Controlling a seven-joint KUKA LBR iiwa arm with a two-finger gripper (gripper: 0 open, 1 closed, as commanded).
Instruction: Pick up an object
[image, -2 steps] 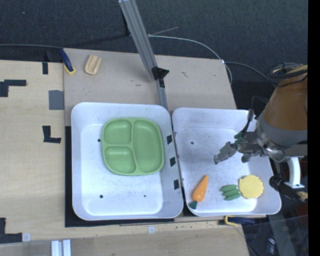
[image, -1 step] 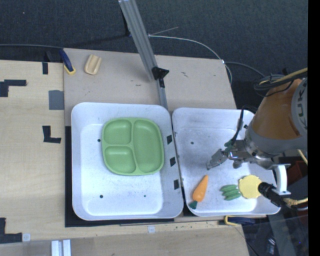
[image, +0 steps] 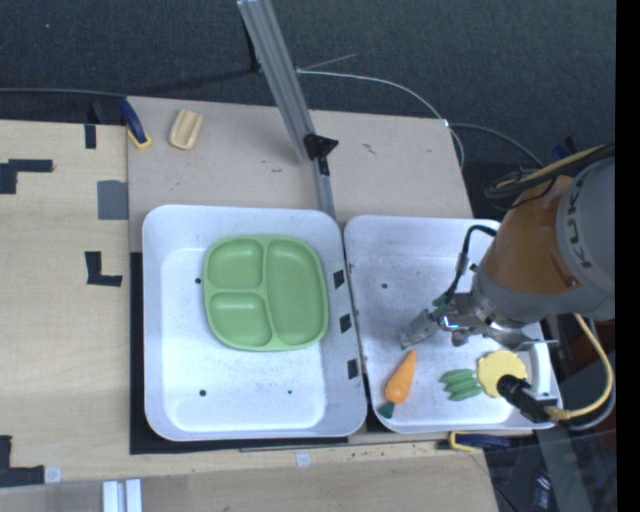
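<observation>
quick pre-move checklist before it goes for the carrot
1. Target in view: carrot lies unobstructed near the front of the right bin: ok.
2. Gripper near target: just above and right of the carrot, apart from it: ok.
3. Gripper free of load: nothing seen in it: ok.
4. Finger opening: cannot tell.
5. Neighbours clear: green piece and yellow piece lie right of the carrot, apart: ok.
6. Green plate sits in the left bin, out of the path: ok.
</observation>
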